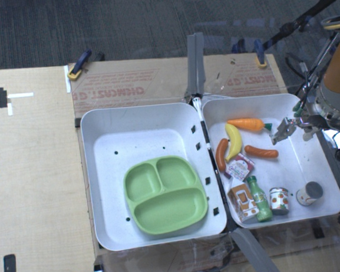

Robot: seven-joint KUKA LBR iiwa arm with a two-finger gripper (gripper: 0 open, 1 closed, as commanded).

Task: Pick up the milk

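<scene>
The milk (242, 202) is a small brown-and-white carton lying near the front left corner of the right bin (329, 169). A green bottle (258, 199) lies against its right side. My gripper (285, 130) hangs over the right bin's back right part, just right of the carrot (247, 124). It is well away from the milk, up and to the right of it, with nothing seen in it.
Also in the right bin are a banana (234, 140), two sausages (261, 151) (220, 154), a pink-and-white packet (240, 169), a printed can (279, 201) and a grey can (309, 193). The left bin (102, 168) holds a green divided plate (163, 193).
</scene>
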